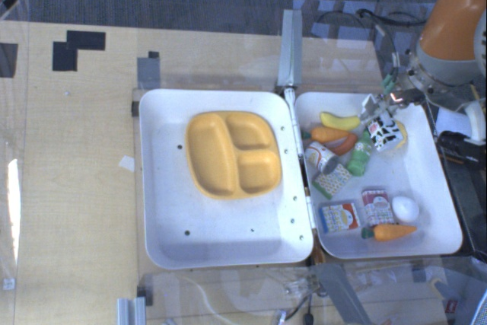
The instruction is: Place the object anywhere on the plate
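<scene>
A yellow plate with three compartments lies in the left bin. The right bin holds toy food: a yellow banana, an orange carrot, a green bottle, a small can, a black-and-white spotted carton and several small packs. My gripper hangs over the right bin's far edge, just above the spotted carton and right of the banana.
Near the right bin's front lie a white egg, a second carrot and two printed packs. A metal divider runs between the bins at the back. Cables trail behind the arm.
</scene>
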Robot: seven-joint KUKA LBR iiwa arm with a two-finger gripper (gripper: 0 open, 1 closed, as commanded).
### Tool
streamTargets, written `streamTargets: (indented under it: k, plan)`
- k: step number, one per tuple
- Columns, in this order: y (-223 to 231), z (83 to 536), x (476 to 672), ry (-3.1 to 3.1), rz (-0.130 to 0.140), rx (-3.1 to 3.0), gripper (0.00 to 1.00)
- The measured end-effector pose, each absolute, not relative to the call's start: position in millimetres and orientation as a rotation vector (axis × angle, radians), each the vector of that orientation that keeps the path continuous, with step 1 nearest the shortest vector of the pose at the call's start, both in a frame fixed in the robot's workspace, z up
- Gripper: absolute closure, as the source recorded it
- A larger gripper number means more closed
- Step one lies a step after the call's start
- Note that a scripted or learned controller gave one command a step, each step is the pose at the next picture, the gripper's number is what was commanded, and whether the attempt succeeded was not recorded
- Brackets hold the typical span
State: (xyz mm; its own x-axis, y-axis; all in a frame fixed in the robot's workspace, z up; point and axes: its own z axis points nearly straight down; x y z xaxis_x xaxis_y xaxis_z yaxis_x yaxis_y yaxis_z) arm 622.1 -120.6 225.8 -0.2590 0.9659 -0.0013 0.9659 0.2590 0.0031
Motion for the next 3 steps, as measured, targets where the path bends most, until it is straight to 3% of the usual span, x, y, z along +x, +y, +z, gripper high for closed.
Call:
streamTargets:
  k: [1, 2, 3]
  plan:
    - [-75.6, 183.7, 669.7, 2.652, 0.004, 1.679, 1.00]
    - [-93.7, 261.7, 671.1, 2.711, 0.005, 1.578, 1.00]
    - [-2.9, 184.4, 670.3, 2.847, 0.004, 1.326, 1.00]
